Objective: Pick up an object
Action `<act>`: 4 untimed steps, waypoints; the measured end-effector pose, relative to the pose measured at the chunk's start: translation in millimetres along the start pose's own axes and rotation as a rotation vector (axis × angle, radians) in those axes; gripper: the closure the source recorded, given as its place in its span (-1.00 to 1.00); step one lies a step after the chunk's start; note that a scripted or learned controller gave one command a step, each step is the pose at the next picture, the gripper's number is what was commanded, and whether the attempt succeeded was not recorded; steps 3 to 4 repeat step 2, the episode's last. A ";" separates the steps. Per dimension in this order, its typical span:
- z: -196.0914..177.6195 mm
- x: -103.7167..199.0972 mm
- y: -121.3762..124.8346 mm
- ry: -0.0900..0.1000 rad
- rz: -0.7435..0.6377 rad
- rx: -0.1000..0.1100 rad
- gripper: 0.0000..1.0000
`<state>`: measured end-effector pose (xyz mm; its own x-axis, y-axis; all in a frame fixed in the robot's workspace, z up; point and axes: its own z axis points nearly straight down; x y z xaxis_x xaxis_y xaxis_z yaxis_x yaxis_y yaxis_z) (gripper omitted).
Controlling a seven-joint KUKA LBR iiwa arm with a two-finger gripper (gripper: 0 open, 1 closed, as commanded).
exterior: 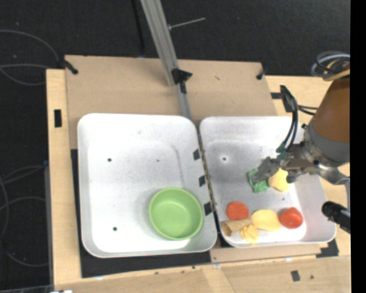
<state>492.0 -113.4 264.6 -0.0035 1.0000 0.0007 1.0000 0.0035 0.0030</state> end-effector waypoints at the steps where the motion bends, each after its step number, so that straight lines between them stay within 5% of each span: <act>1: 0.0 -0.2 0.0 0.000 0.002 -0.001 -1.00; 2: 42.2 1.0 -0.7 -0.002 0.005 0.005 -1.00; 4: 42.2 1.0 -0.7 -0.002 0.005 0.005 -1.00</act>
